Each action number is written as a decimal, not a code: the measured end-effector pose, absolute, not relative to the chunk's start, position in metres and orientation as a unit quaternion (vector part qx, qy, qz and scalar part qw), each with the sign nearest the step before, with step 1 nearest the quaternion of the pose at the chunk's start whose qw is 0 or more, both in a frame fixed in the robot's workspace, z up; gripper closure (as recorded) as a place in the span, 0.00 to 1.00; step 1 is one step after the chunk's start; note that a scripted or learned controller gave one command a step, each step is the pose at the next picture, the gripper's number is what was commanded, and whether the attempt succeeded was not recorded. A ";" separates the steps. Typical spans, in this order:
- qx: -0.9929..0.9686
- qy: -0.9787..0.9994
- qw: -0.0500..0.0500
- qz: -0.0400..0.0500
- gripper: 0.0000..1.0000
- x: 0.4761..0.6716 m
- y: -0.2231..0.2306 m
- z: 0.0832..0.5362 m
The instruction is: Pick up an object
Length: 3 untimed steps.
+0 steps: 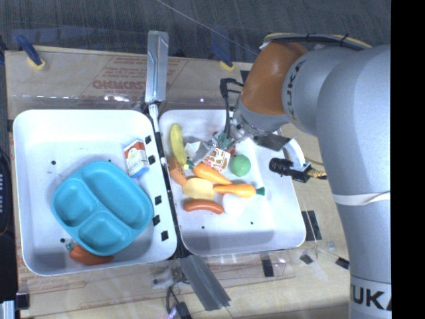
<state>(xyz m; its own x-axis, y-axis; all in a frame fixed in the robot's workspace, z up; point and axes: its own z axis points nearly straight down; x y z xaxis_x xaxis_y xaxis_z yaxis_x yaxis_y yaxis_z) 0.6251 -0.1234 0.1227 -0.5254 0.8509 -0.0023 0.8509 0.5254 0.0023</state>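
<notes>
The right bin (279, 234) holds a pile of toy food. In it are a yellow banana (176, 143), a green ball (240, 165), two orange carrots (212, 175) (242, 190), a pale yellow fruit (198, 189), a red sausage (203, 207) and a white egg (232, 205). My gripper (222, 141) hangs low over the far side of the pile, just above a small red-and-white carton (218, 158) and left of the green ball. The wrist hides the gripper's tip.
In the left bin (33, 178) lie a blue divided tray (101, 207), a small carton (135, 158) by the divider and an orange-red toy (89, 256) under the tray's near edge. The arm's grey body (352, 145) covers the bench to the right.
</notes>
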 end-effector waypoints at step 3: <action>0.651 0.759 0.000 0.001 1.00 0.650 -0.012 0.193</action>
